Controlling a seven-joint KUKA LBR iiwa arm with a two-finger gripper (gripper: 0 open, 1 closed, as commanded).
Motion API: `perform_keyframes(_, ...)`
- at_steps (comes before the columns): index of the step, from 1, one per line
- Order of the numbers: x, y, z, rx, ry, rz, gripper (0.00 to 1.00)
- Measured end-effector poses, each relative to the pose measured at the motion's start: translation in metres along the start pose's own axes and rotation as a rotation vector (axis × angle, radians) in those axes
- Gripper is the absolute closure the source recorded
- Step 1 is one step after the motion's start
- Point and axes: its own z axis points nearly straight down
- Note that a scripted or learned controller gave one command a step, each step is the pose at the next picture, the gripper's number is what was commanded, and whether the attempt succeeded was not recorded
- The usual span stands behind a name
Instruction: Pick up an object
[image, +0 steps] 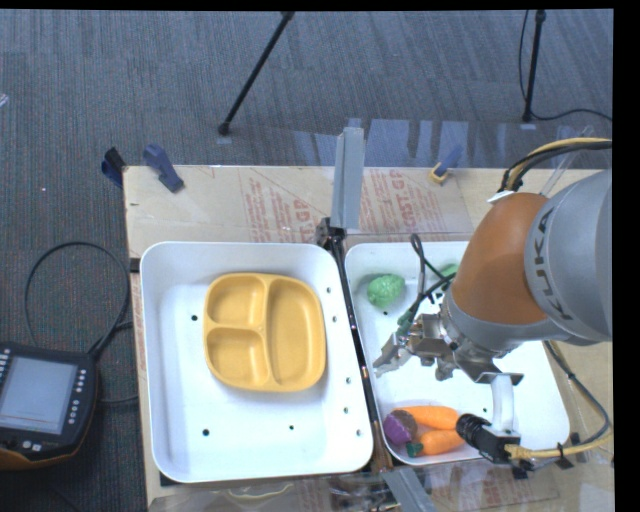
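On the bench, the gripper (415, 350) hung over the right bin (548, 375), jaws seemingly apart on nothing, near a carrot (432, 416) likely light, stiff, best gripped mid-length.

Cardboard-topped bench (290, 205), two white bins side by side, left bin (170, 400), right bin (545, 400)

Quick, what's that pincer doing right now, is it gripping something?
Pincer: over the right bin, near the green toy; open or closed cannot be told, and nothing shows between its tips.
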Motion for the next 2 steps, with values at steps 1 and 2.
perform_keyframes(1,-0.100,0.001,0.064,0.009,-0.001,0.071,0.00)
perform_keyframes(2,-0.112,0.005,0.102,0.005,0.002,0.300,0.00)
